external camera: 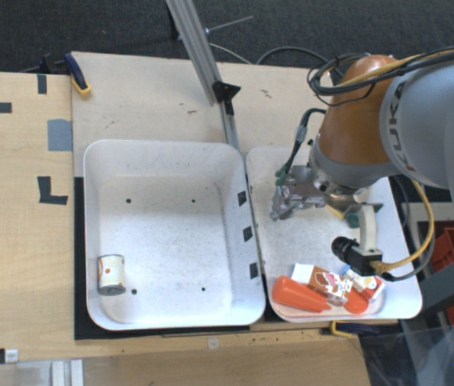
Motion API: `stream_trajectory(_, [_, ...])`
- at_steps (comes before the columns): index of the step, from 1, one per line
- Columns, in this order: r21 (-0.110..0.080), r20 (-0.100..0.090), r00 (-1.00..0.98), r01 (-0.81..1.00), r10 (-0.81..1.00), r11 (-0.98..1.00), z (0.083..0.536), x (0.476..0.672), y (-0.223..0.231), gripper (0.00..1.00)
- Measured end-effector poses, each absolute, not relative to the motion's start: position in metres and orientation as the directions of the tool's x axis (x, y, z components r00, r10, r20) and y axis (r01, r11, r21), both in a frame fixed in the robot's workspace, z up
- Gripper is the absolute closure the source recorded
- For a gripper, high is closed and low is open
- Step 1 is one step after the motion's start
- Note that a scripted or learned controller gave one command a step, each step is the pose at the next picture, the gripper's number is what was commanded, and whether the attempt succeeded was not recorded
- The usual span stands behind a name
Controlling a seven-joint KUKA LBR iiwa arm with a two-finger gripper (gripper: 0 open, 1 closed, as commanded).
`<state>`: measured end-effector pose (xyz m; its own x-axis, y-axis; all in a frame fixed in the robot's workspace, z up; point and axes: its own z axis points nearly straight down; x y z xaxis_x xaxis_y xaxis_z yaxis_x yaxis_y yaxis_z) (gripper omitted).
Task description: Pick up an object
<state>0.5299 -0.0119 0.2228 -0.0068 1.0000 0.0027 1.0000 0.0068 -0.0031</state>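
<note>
My gripper [285, 203] hangs over the upper left part of the right bin [291, 252], its metal fingers pointing down and left. Nothing shows between the fingers. At the right bin's front edge lie an orange carrot-like object [299, 295], a brown and red packet [331, 283] and a small white and red item [367, 285]. A black and white tool-shaped object [359, 240] lies toward that bin's right side. In the left bin [167, 167] a small white cylinder with an orange label [111, 274] stands near the front left corner.
A slanted metal pole [199, 43] rises from the back, ending at a black clamp [225, 92] near the divide between the bins. Cables [323, 75] loop around the arm's wrist. A blue and yellow clamp [77, 72] sits at the bench's back left.
</note>
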Motion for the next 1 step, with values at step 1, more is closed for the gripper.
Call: stream_trajectory(1, [-0.004, 0.002, -0.006, 1.0, 1.0, 0.006, 0.2259, 0.5196, 0.0308, 1.0])
